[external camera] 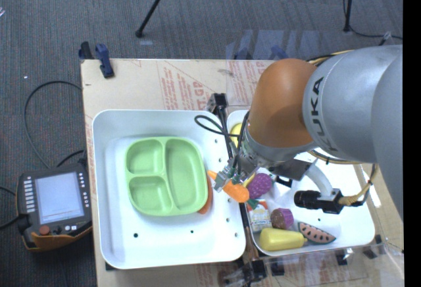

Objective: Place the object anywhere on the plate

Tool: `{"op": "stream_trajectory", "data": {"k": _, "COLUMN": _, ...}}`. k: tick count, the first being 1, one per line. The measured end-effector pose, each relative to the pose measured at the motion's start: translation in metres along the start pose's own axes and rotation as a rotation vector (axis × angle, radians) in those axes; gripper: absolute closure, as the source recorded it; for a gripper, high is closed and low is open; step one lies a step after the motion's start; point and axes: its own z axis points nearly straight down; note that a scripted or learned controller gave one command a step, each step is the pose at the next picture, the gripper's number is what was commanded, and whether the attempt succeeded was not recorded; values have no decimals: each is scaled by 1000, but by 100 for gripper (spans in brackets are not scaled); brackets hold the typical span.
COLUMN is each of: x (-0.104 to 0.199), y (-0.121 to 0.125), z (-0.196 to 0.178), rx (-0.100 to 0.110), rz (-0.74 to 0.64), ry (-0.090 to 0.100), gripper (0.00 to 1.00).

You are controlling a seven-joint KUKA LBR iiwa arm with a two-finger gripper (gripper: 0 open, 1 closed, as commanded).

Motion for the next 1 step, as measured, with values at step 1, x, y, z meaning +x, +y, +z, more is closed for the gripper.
{"op": "stream_trajectory", "data": {"k": 1, "x": 25, "y": 62, "z": -7, "rx": 0, "rz": 130, "ry": 0, "gripper": 100}}
